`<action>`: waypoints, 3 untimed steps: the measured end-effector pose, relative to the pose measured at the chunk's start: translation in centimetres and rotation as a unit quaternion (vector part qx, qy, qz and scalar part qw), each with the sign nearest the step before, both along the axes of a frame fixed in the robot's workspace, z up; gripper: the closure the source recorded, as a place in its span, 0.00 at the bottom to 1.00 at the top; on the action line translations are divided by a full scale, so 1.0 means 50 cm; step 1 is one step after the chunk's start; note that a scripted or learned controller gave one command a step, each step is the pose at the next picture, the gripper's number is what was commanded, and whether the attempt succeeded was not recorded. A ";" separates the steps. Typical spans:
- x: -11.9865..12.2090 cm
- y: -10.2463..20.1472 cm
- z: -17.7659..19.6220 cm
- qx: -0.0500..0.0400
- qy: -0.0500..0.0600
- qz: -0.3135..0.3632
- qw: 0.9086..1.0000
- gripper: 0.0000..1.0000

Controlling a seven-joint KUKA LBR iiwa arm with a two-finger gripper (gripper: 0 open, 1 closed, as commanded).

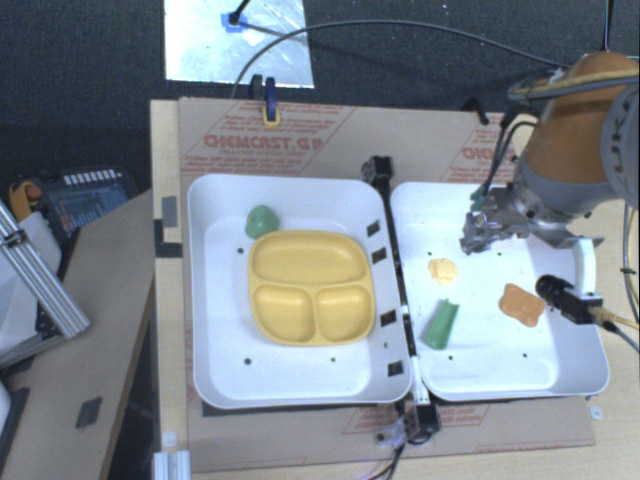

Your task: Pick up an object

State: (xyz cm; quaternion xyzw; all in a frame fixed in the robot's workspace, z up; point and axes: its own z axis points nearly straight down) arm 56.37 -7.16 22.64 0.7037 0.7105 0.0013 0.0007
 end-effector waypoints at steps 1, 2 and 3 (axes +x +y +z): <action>0.006 0.104 -0.020 0.000 0.001 0.000 1.000 1.00; 0.005 0.211 0.006 0.000 0.000 0.000 1.000 1.00; 0.022 0.319 -0.008 0.001 0.000 0.000 1.000 1.00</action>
